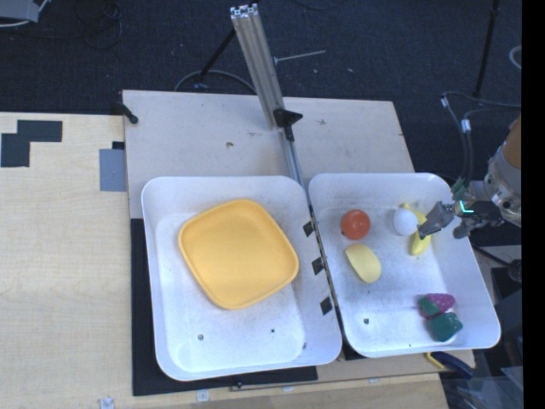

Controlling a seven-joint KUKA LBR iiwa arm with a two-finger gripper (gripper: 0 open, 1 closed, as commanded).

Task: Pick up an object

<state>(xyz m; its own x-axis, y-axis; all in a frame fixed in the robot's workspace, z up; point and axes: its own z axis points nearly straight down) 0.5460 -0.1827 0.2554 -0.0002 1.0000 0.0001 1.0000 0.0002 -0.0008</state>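
Note:
The right bin (387,335) holds a red ball-like fruit (356,223), a pale yellow lemon-like piece (364,263), a white egg-shaped object (404,221), a yellow banana-like piece (419,239), a purple piece (437,302) and a green piece (444,325). My gripper (438,219) reaches in from the right edge of that bin. Its dark fingers (434,221) sit just right of the white object and over the upper end of the banana piece. Nothing shows clearly between them.
The left bin (170,348) carries a large yellow square plate (238,252). A slanted aluminium post (260,54) rises behind the bins. Black clips (317,265) line the seam between the bins. Cables hang by the arm at the right.

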